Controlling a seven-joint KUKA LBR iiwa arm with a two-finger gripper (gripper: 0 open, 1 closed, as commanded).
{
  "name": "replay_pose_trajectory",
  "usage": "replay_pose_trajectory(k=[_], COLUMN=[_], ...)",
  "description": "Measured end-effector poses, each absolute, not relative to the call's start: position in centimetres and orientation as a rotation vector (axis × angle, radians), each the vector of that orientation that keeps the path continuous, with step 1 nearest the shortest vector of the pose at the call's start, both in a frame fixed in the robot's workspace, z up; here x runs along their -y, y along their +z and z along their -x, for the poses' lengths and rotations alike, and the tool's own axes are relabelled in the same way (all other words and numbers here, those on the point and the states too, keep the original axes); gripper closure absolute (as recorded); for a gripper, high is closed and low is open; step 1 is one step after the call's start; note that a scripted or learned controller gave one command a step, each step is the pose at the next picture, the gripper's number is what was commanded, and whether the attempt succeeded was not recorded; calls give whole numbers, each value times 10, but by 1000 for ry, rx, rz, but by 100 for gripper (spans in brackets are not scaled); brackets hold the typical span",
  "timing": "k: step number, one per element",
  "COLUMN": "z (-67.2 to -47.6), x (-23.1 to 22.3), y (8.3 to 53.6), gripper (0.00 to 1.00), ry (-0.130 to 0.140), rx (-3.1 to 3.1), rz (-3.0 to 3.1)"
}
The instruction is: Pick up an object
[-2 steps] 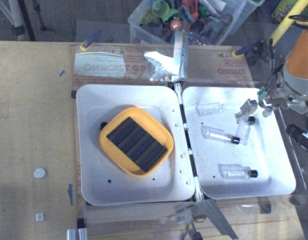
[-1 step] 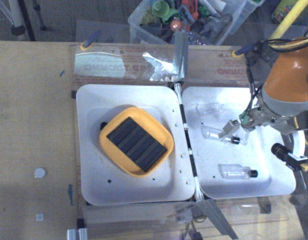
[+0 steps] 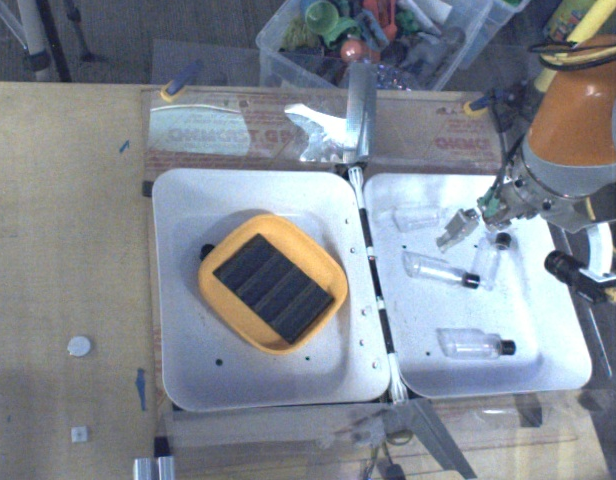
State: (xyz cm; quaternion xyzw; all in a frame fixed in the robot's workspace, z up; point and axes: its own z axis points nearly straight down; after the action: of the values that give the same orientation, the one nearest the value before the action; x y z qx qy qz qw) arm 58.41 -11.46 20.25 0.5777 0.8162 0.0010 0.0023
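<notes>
The gripper (image 3: 466, 225) hangs over the right white bin (image 3: 558, 368), where three small clear plastic vials with dark caps lie; I cannot tell how its jaws stand. The nearest vial (image 3: 438, 268) looks light, stiff and slippery, so I would grasp it across its middle.

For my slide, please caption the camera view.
Grey arm's gripper above right white bin of clear vials; yellow tray in left.

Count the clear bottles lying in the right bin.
3, possibly more hidden under the end effector: one clear bottle near the right bin's far-left corner, one mid-bin, one near the front.
</notes>
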Motion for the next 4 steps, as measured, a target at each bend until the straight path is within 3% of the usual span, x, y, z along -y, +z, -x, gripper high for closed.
replay_pose_trajectory(k=[1,3,4], z=[-584,-574,-627], x=[115,194,168], y=[202,109,123], gripper=[0,0,0], ry=[3,12,3], rx=[-2561,-2659,-2640], rz=[-1812,-1608,-1693])
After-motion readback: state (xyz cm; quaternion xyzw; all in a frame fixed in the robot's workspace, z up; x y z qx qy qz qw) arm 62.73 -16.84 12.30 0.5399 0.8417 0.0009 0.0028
